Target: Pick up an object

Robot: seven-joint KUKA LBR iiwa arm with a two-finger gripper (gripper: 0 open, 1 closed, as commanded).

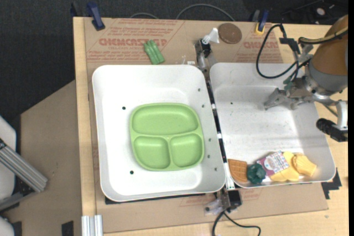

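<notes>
Toy food pieces heaped in the right bin's near corner, green divided plate in the left bin, gripper well above the heap, finger state unclear.

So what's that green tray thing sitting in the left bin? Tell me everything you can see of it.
The green divided plate looks like smooth, matte pale-green plastic, a rounded rectangle with soft corners. Raised ridges split it into three compartments: one wide section across the far side and two smaller ones side by side on the near side. It lies flat and right side up near the middle of the left white bin, resting on the bin's floor, turned slightly askew. Nothing else touches it, and its compartments hold nothing.
</notes>
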